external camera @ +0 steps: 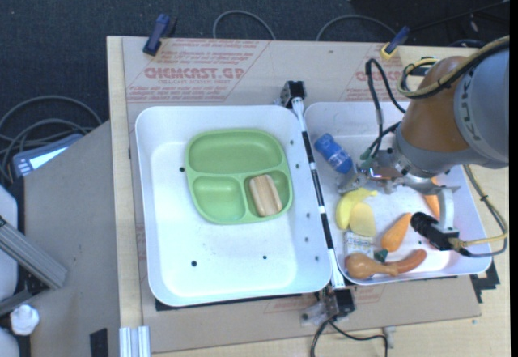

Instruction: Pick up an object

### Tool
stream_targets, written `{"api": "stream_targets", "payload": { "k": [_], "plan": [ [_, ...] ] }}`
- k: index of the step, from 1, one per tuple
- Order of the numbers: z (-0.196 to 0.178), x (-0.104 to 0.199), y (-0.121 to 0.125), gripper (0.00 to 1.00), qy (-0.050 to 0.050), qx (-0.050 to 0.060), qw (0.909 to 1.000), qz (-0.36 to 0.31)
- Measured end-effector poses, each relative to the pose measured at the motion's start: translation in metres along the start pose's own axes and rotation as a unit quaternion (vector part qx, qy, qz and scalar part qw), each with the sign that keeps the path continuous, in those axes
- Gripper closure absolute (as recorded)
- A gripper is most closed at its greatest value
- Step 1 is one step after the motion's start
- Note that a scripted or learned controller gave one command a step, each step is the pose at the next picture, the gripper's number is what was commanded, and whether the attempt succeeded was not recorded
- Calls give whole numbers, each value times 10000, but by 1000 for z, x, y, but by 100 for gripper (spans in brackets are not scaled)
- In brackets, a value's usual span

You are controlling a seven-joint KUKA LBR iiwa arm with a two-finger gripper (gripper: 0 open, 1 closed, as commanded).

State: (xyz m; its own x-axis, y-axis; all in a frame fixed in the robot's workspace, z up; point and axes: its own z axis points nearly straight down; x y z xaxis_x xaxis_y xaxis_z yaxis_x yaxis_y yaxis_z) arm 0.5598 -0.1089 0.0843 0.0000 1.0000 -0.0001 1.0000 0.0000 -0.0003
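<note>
1. A brown cardboard-covered worktop with red print carries two bins. The landmark for everything below is the yellow banana-shaped toy.
2. The shallow white left bin lies well to the left of the yellow toy. In it sits a green divided plastic plate. A tan bread-like roll rests in the plate's lower right compartment, which is the one nearest the toy.
3. The shallow white right bin holds the yellow toy at its left side, close to the wall shared with the left bin.
4. A blue plastic bottle-shaped cylinder lies above and slightly left of the yellow toy, tilted and apart from it.
5. A small pale printed packet lies just below the yellow toy.
6. A brown-and-orange drumstick-shaped toy lies below that, along the bin's near wall.
7. An orange carrot-shaped toy lies just right of the yellow toy, slanted.
8. The gripper is low in the right bin, just above and right of the yellow toy, between it and the blue cylinder. Nothing is seen held in it. Whether it is open or closed cannot be told.
9. A small orange piece lies further right of the yellow toy, partly hidden by the arm.
</note>
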Motion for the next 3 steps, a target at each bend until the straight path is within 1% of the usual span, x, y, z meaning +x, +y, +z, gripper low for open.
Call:
{"api": "stream_targets", "payload": {
  "k": [2,3],
  "plan": [
    [0,17,-48,0,7,9,10000,6],
    [-35,-32,-53,0,-8,-5,10000,7]
  ]
}}
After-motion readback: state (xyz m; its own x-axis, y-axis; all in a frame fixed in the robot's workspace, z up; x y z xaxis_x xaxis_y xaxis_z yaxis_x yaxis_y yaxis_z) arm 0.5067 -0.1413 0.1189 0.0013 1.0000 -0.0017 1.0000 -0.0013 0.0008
